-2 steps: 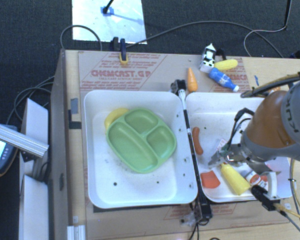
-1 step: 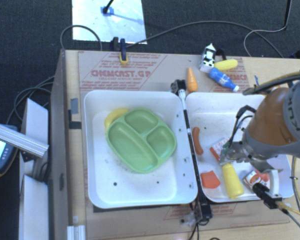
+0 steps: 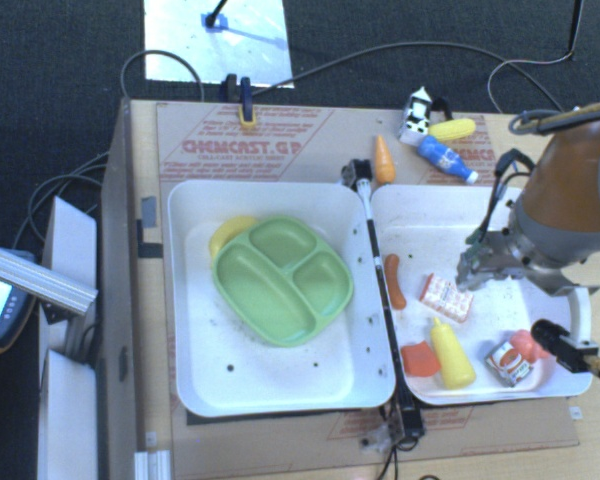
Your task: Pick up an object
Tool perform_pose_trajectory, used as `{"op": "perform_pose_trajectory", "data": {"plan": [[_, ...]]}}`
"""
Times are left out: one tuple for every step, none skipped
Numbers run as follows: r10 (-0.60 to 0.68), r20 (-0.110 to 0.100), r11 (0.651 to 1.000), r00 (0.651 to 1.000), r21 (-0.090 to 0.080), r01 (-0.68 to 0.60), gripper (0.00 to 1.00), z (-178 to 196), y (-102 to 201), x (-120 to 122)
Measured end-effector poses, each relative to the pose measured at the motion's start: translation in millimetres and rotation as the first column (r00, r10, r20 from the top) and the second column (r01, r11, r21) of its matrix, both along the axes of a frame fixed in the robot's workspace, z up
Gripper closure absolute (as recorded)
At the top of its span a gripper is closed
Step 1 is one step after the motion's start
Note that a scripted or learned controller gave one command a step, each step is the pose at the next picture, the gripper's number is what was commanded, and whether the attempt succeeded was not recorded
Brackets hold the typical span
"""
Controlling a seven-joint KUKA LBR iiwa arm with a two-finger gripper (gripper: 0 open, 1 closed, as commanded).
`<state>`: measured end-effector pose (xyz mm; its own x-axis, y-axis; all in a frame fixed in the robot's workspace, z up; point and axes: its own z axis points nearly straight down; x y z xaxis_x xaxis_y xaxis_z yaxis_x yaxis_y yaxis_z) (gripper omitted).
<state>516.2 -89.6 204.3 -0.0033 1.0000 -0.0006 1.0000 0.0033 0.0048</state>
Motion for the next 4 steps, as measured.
{"op": "perform_pose_trajectory", "data": {"plan": [[0.001,-0.001,1.0,1.0,0.0,-0.001,1.0,54.0,-1.4,-16.2],[0.001,-0.003,1.0,1.0,0.001,-0.001,1.0,58.6,30.6,-29.0],[0.001,-0.006,1.0,1.0,0.002,-0.001,1.0,-21.1,66.5,31.4],[-0.002,-0.003,1.0,1.0,-0.001,0.002,1.0,-19.8,6.3,36.3]]}}
